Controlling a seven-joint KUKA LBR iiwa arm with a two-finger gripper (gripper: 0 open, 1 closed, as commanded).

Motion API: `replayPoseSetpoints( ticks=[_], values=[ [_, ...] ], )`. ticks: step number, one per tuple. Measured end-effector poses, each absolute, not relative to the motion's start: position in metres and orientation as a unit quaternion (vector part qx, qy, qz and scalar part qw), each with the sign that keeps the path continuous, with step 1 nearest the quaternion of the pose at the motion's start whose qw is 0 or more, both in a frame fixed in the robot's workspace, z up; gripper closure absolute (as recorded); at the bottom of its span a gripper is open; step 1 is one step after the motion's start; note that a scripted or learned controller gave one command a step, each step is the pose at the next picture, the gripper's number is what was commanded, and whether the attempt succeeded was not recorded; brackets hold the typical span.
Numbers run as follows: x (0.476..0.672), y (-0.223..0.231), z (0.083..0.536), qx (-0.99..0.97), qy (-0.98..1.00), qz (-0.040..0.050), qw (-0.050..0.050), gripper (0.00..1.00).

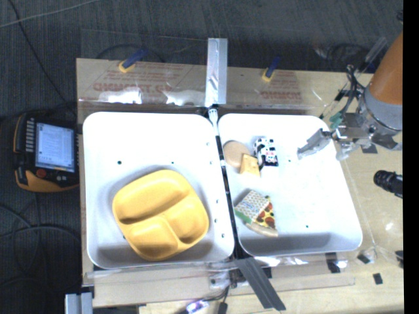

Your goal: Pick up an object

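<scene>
The right bin point(321, 208) holds a tan round piece with a yellow wedge point(241, 159), a small black-and-white toy point(265, 152) and a patterned pizza-slice toy point(257, 212). My gripper point(313, 144) hangs over the bin's upper right part, right of the black-and-white toy and apart from it. Nothing shows between its fingers. The arm's grey wrist and orange band point(386, 84) reach in from the right.
A yellow divided tray point(160, 213) lies in the left bin point(118, 142). A metal divider post point(217, 70) stands between the bins at the back. A handheld pendant point(46, 150) lies left of the bench.
</scene>
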State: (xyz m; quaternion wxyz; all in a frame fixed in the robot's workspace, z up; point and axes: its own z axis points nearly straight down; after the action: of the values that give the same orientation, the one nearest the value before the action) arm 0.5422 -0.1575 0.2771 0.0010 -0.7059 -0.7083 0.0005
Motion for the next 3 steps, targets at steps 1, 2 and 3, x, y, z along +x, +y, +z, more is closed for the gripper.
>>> replayPoseSetpoints(
  ticks=[1, 2, 3],
  values=[
    [0.579, -0.112, 0.136, -0.739, -0.673, 0.0012, 0.002, 0.0],
    [0.636, -0.136, 0.091, -0.745, -0.667, 0.0003, -0.001, 0.0],
    [0.636, -0.135, 0.1, -0.745, -0.667, 0.0008, 0.0, 1.0]
  ],
)
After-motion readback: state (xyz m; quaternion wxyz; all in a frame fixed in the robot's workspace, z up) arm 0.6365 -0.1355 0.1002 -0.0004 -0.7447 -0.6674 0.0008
